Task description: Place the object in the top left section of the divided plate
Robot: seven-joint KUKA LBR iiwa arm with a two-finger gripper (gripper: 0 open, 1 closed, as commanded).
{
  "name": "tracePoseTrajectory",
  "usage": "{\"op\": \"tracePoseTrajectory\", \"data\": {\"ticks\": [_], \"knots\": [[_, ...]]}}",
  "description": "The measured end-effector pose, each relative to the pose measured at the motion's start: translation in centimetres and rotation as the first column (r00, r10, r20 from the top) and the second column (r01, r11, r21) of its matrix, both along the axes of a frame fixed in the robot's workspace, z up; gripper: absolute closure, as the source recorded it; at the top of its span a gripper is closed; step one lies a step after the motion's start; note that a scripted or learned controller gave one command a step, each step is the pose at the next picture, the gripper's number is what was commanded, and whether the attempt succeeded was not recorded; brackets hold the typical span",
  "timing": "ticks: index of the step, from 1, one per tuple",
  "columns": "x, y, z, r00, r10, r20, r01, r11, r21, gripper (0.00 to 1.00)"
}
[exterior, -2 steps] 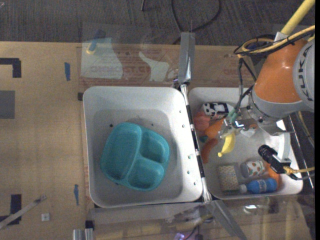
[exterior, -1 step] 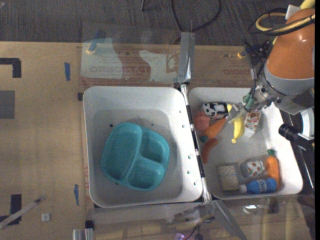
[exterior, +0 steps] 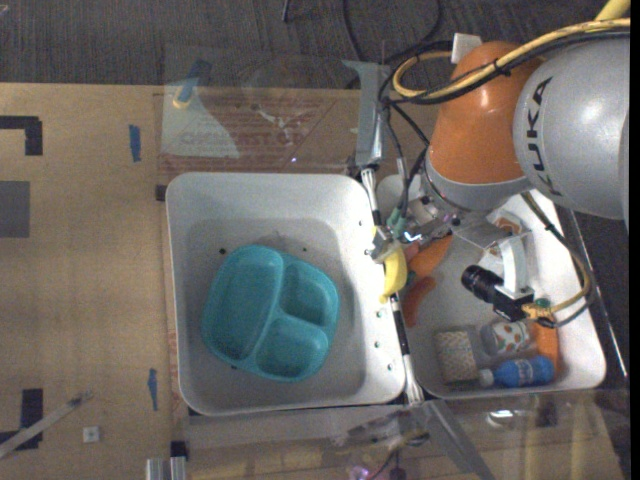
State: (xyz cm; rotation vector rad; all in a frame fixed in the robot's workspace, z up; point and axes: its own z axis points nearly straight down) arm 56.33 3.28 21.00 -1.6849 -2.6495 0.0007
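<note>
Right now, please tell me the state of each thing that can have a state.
divided plate: teal, lying flat in the left bin, nothing in its sections.
banana: yellow, at the wall between the two bins, under the arm.
blue bottle: lying on its side in the right bin.

The light is even and moderately bright, falling from above with no hard beams. The left bin (exterior: 200,208) shows a soft grey shadow across its floor around the teal plate (exterior: 270,313). A clear sheet (exterior: 260,118) on the bench (exterior: 80,268) carries faint whitish glare. The arm (exterior: 570,118) has a mild sheen and looks slightly soft. The floor along the top is dark, and fine detail is grainy throughout.
</note>
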Motion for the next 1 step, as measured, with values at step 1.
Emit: {"op": "tracePoseTrajectory", "data": {"ticks": [1], "knots": [[-0.18,8.76,-1.80,1.000,0.018,0.000,-0.018,1.000,-0.001,1.00]]}}
